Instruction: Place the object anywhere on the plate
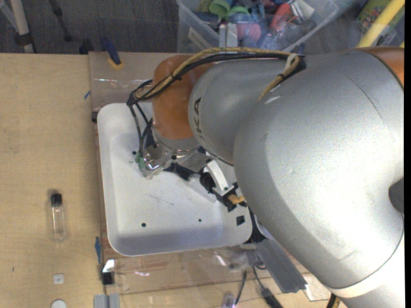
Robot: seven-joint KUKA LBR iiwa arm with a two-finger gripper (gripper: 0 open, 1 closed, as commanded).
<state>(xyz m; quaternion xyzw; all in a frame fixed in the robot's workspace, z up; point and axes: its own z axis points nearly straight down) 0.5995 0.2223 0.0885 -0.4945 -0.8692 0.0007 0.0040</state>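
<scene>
From my remote seat, the nearest thing to the lens is the grey arm (308, 172), bulking over the right of the view and hiding whatever lies under it. Beneath it and past it sits the tool (154, 162), low inside the white bin (160, 233), with the orange band (170, 111) just above it on the wrist and black cables (138, 117) looping down its left side. I cannot tell how the tool stands, nor whether anything is in it; the wrist body covers it.

I cannot make out the task's object or the plate. A small green fleck shows right at the tool's left edge, too small to name. The bin floor in front of the tool, toward me, carries only a few dark specks. Well off to the tool's left, outside the bin on the wooden surface (38, 108), lies a small clear vial (57, 215) with a dark cap. Far behind the tool stands a clear tub of coloured toys (257, 11).

My reading is that the step in hand is either the pick or the set-down, at low height in this bin. Before commanding anything further, I would want the arm raised straight up so I can see what lies beneath.
</scene>
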